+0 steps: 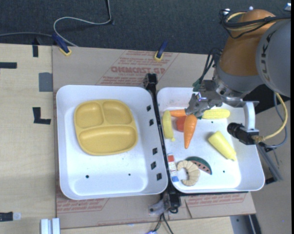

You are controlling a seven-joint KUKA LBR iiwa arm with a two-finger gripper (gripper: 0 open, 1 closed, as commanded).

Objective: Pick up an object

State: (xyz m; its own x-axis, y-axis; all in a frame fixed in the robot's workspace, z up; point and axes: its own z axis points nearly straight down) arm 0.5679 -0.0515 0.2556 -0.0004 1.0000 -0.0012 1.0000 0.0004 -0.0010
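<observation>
You can see the gripper (pixel 195 107) low over the right bin (pixel 249 177), its metal fingers sitting right at the top end of a toy carrot (pixel 188 128). The carrot hangs or lies point-down toward six o'clock, with its broad end tucked up under the fingers. You cannot tell from this angle whether the jaws are pinched on the carrot or merely touching it, nor how wide they stand.

Just at nine o'clock from the carrot you find a second orange piece (pixel 178 114) and a red piece (pixel 180 125) below it, both touching or nearly touching the carrot. Further toward nine o'clock, against the bin's left wall, lies a yellow banana (pixel 167 126). At two o'clock from the carrot an ear of corn (pixel 216 114) lies crosswise just beside the gripper. At four o'clock sits a yellow wedge-shaped piece (pixel 222 145), apart from the carrot. Toward six o'clock, near the bin's front, you see a watermelon slice (pixel 203 164) with a tan shrimp (pixel 189 172) curled against it.

The grey arm (pixel 249 48) comes in from three o'clock, its orange band above the wrist.

Out at nine o'clock, the left bin (pixel 103 179) carries a yellow divided plate (pixel 106 126) in its rear half.
</observation>
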